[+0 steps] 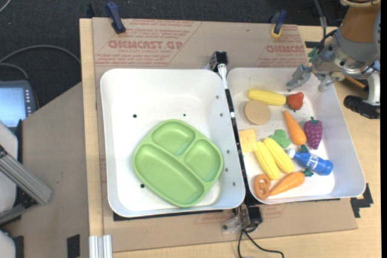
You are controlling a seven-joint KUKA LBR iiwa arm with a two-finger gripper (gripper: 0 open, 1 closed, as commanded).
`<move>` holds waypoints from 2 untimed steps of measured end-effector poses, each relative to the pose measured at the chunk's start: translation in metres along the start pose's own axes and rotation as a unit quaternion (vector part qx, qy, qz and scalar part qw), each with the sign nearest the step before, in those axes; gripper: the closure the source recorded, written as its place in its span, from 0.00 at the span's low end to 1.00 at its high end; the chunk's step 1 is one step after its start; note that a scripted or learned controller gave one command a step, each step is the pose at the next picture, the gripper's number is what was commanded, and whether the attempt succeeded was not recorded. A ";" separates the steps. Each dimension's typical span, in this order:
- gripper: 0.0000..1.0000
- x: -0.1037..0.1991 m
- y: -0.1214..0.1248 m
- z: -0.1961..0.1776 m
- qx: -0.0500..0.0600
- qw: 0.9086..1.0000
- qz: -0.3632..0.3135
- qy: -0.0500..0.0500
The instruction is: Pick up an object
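My gripper (312, 79) hovers over the far end of the right bin (347, 148), its two fingers spread open with nothing between them. Just below it lie a red tomato (294, 101) and a yellow corn cob (266, 97). Further toward the front are a tan disc (257, 112), an orange carrot (294, 127), purple grapes (312, 132), a green piece (280, 137), yellow bananas (273, 157), a blue bottle (313, 162) and a second carrot (290, 182).
The left bin (121, 99) holds a green divided plate (177, 161). A black divider clip (220, 60) sits between the bins at the far rim. Blue clamps (115, 16) pin the bench board. The arm enters from the right edge.
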State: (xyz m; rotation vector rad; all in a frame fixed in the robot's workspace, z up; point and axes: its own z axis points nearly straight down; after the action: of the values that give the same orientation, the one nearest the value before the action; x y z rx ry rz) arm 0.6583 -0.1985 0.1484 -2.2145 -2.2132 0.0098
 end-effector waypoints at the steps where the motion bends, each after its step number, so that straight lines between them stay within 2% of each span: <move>1: 0.00 -0.002 -0.013 0.068 -0.002 1.000 0.000 -0.001; 2: 1.00 -0.003 -0.010 0.053 -0.007 1.000 0.000 -0.002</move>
State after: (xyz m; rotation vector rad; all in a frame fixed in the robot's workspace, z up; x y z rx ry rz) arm 0.6476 -0.2013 0.0960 -2.2226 -2.2235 -0.0009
